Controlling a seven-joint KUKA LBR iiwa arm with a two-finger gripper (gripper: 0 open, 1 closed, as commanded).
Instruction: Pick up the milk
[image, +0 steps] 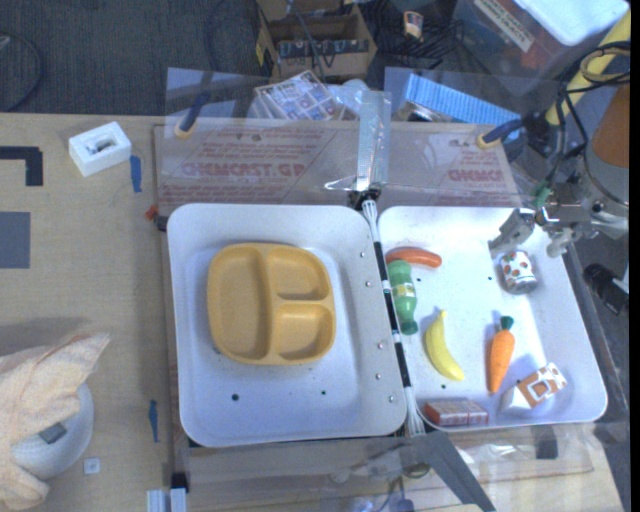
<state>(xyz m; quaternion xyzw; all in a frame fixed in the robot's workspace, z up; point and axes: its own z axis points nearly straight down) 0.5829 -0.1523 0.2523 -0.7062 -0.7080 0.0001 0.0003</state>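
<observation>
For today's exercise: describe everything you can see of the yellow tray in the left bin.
The yellow tray is a rounded rectangle of what looks like plastic, split by raised ridges into three compartments: one long one on the left and two smaller ones on the right. It lies flat and upright near the middle of the left bin, resting on its floor, touching nothing else.

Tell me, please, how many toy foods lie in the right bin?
7: a sausage and green bottle by the left wall, a banana, a carrot, two small cartons, and a brown bar.
</observation>
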